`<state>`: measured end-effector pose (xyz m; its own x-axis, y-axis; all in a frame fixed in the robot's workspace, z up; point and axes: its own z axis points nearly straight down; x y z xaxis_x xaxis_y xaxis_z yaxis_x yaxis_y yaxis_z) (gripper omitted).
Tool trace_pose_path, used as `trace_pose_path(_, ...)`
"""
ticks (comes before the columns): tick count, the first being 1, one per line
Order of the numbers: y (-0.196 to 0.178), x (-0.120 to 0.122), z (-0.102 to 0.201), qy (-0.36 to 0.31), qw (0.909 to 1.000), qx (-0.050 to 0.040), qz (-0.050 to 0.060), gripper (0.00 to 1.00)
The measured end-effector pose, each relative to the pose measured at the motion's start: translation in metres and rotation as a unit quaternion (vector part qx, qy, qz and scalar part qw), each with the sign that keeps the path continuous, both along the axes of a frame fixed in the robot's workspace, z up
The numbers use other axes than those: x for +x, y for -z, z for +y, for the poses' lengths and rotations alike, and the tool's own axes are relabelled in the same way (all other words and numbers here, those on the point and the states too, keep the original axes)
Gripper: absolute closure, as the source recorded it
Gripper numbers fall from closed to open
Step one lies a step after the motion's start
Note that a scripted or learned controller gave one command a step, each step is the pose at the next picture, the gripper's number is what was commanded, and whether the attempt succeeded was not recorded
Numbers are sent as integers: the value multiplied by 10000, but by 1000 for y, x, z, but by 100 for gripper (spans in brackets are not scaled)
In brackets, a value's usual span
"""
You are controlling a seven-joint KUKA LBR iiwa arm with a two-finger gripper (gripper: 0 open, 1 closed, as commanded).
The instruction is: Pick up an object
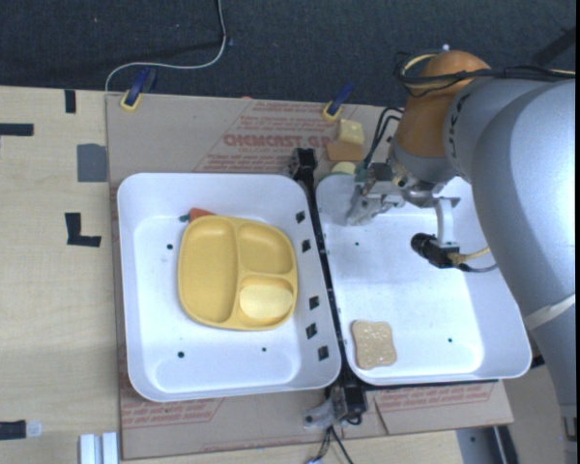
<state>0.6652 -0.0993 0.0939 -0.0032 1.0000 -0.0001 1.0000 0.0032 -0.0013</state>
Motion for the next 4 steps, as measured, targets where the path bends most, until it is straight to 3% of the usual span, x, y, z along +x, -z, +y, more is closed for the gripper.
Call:
trace_pose_path(1,0,0,0,1,10000,-3,-5,0)
trace_pose_path(2,10,-8,-2,11,10000,-7,0,0)
trace_pose_path(3,10,2,3,6,10000,-10,23,0)
trace_pose_path(4,0,2,3,8,10000,-8,9,100)
